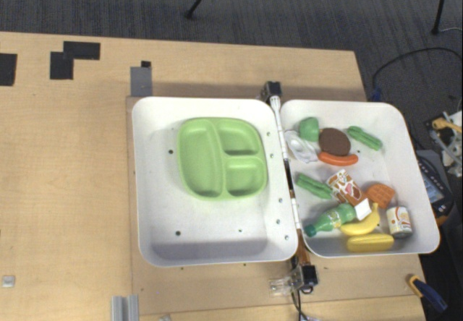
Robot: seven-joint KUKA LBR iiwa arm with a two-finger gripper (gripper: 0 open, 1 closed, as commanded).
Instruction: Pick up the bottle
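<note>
The green bottle (330,220) lies on its side in the right bin (405,131), at the near left, its neck pointing toward the divider, touching a yellow banana (362,225). A green divided tray (221,157) sits in the left bin (155,189). End-effector aperture and contents: cannot tell, as neither arm nor fingers are visible.

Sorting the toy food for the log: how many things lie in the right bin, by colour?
Green: 4, including the bottle
Yellow: 2
Brown: 1
Orange: 2
White or clear: 1
Mixed print: 2
Total: 12 in the right bin
</note>
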